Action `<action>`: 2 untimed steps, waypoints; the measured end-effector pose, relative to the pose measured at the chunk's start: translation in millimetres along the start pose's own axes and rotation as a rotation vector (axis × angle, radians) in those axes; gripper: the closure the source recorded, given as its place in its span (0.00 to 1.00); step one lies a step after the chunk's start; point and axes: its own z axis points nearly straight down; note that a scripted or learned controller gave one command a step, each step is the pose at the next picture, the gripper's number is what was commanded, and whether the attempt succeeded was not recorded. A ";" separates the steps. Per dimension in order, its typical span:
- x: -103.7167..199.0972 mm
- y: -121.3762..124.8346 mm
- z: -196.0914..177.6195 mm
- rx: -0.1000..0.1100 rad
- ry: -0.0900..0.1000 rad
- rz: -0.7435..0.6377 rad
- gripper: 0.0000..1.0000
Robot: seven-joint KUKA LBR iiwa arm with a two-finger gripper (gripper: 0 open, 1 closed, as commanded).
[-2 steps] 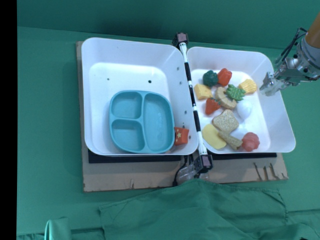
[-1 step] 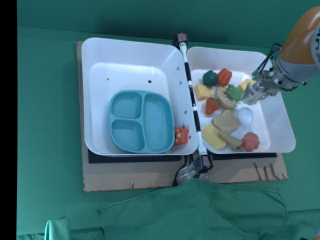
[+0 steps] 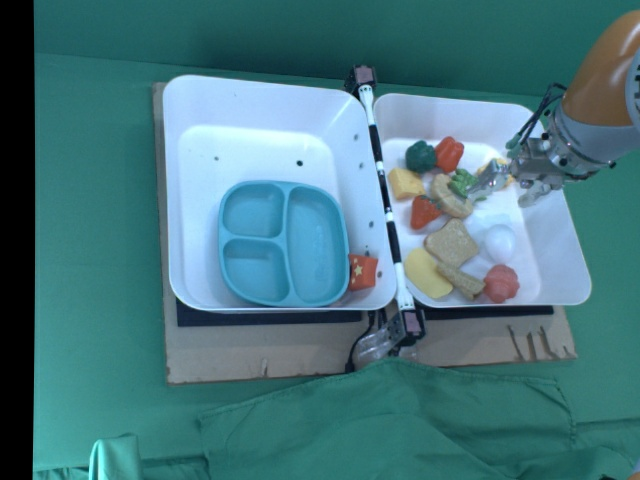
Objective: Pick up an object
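Two white bins sit side by side on the green surface (image 3: 100, 218). The left bin (image 3: 200, 103) holds a blue plate (image 3: 283, 243) with three parts. A small red piece with yellow on it (image 3: 363, 270) lies just beside the plate, at the bin's right wall.

The right bin (image 3: 560, 258) holds a heap of toy food. At the far side lie a dark green vegetable (image 3: 421, 154) and a red pepper (image 3: 449, 153), touching each other. Below them is a yellow piece (image 3: 406, 183) and a red strawberry (image 3: 424, 211). A round tan piece (image 3: 449, 196) sits in the middle, with a small green leafy bit (image 3: 462, 181) on top of it. Closer to the camera lie a slice of bread (image 3: 452, 242), a yellow cheese block (image 3: 427, 273), a brown stick (image 3: 464, 281), a white egg (image 3: 499, 241) and a red round fruit (image 3: 502, 282).

The grey arm with its orange band (image 3: 610, 68) comes in from the right. The jaws (image 3: 505, 175) are low over the right bin, at the right edge of the heap. A small yellow and white bit (image 3: 491, 172) is right at the jaw tips, just beside the green leafy bit. I cannot tell if the jaws are wide or closed, or if they hold that bit. The egg lies near the jaws, a little closer to the camera, not touching them.
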 end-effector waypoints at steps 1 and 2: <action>-1.5 1.1 -12.9 -0.007 -0.003 0.003 1.00; -1.4 1.0 -12.5 -0.006 -0.003 0.003 0.00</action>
